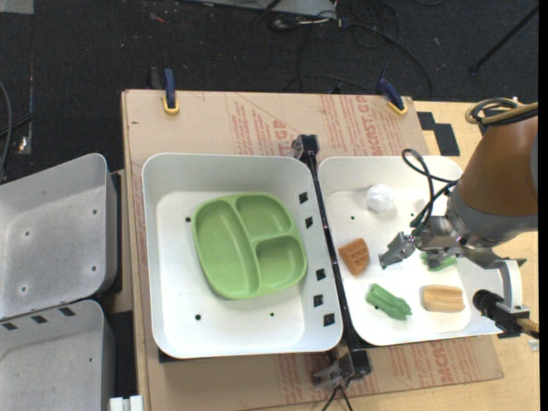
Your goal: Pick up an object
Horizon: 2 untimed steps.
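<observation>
My arm (505, 178) enters from the right, and my gripper (399, 252) hangs over the middle of the right bin (342, 174), pointing left. From this camera I cannot tell how the gripper is set, and nothing shows within its grasp. The bench carries two shallow white bins side by side, with a dark divider rail between them. The left bin (171, 178) holds a green plate (250, 245) with three compartments, lying flat near the bin's centre and turned at a slight angle to the walls. The right bin holds five small objects. A white crumpled ball (379, 199) lies toward the far side, left of my wrist. An orange-brown waffle piece (354, 256) lies on the left side of the bin, just beside my gripper on its left, and the view does not settle whether the two touch. A green toy (389, 301) lies toward the near wall, nearer the camera than my gripper and apart from it. A tan bread-shaped block (443, 298) lies to the right of the green toy, close to the near wall. A second small green item (442, 261) shows partly from under my wrist, just beyond the tan block.
</observation>
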### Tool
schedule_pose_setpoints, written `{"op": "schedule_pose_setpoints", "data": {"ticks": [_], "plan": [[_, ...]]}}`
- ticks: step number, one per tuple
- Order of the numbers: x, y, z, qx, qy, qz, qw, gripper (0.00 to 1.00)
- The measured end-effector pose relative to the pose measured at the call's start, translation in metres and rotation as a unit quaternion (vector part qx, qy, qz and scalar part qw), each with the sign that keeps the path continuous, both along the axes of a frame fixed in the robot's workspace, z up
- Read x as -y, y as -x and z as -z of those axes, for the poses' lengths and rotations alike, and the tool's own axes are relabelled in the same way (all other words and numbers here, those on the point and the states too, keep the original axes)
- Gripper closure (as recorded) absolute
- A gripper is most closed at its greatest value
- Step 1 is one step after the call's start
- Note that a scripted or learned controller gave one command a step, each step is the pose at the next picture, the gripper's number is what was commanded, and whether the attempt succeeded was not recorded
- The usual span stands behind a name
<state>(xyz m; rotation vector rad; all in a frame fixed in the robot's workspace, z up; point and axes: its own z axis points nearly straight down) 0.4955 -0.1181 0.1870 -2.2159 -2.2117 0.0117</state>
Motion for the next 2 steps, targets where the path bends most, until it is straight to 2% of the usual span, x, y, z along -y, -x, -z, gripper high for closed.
{"op": "schedule_pose_setpoints", "data": {"ticks": [1, 2], "plan": [[0.000, -0.003, -0.005, 0.006, 0.0009, -0.001, 1.0000, 0.00], [-0.003, -0.003, 0.037, 0.005, 0.0008, 0.000, 1.0000, 0.00]]}}
